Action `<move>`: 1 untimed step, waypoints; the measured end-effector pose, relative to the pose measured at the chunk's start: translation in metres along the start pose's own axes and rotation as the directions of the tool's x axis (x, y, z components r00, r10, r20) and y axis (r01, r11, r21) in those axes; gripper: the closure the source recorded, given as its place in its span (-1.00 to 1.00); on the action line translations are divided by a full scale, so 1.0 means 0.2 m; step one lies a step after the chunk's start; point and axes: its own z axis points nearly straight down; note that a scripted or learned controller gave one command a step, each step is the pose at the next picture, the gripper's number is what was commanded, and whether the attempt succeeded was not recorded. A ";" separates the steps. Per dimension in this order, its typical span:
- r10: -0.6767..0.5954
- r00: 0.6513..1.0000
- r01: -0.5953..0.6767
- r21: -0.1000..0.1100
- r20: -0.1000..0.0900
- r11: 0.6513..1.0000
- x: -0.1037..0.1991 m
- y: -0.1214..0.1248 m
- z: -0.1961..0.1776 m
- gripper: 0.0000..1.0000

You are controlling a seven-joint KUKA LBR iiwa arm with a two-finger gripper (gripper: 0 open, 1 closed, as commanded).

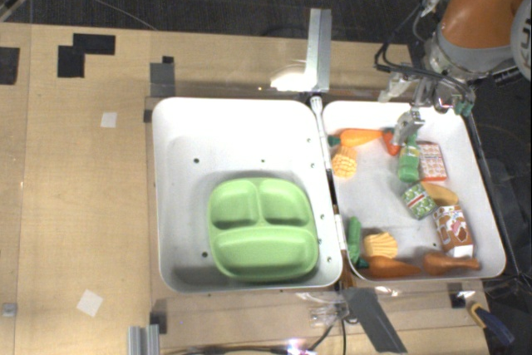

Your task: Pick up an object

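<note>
Seen from above, the robot's hand (407,129) hangs over the far end of the right bin (490,249); whether it is open cannot be told. A green toy (408,165) lies just below it, with a carrot (359,137) to the left.

One fixed camera watches me from above the bench (75,204), tilted so it looks down at a slant. It sits far enough back to take in both white bins, left (179,129) and right (482,220), whole. My arm (482,12) enters from its right.
</note>
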 end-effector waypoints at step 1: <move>-0.079 0.997 0.079 0.000 -0.003 0.997 0.18 0.04 0.60 -1.00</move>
